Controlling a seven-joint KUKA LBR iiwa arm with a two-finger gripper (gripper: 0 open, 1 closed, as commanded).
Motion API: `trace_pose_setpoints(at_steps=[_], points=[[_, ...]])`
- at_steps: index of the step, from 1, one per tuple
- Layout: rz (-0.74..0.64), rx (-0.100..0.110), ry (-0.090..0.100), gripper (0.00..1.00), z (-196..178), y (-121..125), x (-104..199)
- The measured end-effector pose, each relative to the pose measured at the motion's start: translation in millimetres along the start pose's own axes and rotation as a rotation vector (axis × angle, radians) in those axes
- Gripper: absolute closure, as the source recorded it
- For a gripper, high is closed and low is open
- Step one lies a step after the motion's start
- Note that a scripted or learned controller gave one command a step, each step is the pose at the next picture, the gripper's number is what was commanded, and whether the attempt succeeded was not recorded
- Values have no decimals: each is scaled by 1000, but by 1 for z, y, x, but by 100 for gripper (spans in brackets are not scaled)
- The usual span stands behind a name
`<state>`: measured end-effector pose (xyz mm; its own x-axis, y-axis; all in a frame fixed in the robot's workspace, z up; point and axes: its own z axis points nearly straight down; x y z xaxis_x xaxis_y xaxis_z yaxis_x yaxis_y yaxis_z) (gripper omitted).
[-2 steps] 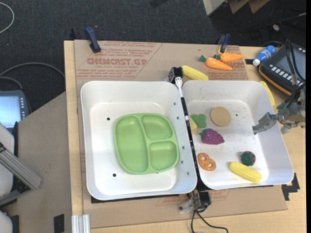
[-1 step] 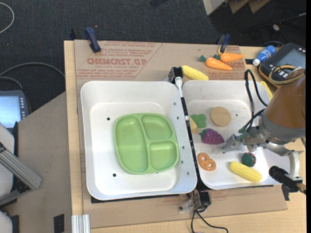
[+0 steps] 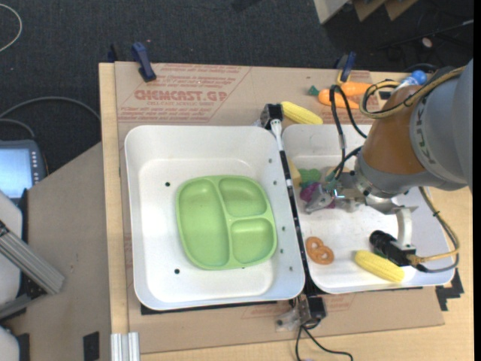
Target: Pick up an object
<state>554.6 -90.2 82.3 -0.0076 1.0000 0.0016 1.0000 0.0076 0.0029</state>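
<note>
Camera view looks down on a surface (image 3: 188, 89) topped with brown cardboard sheet printed in red lettering, pinned at its far edge by two blue clamps (image 3: 143, 60) (image 3: 346, 65). Dark carpet floor (image 3: 60, 36) lies around it; at the left edge a lit screen (image 3: 16, 173) and a slanted aluminium rail (image 3: 30, 260) stand beside the surface. Two white bins sit side by side, touching along their inner walls. The left bin (image 3: 150, 149) carries a green divided plate (image 3: 225, 220) lying flat near its middle. The grey and orange arm (image 3: 421, 138) reaches into the right bin (image 3: 346, 235), and the claw (image 3: 325, 196) sits low at that bin's left side, just beside a purple toy (image 3: 309, 193) – whether the claw is spread or pressed together I cannot tell, nor whether it touches the toy. A small yellow-green piece (image 3: 307, 176) lies just behind the purple toy. Nearer the front wall are a brown pretzel (image 3: 321, 251) and a yellow corn cob (image 3: 379, 266), apart from each other. Outside the bins, on the cardboard behind them, rest another yellow cob (image 3: 301, 113) and an orange carrot (image 3: 347, 96).
</note>
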Motion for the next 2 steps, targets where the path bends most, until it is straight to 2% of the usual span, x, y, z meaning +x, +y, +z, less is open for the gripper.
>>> trace_pose_setpoints(at_steps=[1,2], points=[[5,-1,-3,0,-2,38,-4],[6,-1,-3,100,-13,37,-4]])
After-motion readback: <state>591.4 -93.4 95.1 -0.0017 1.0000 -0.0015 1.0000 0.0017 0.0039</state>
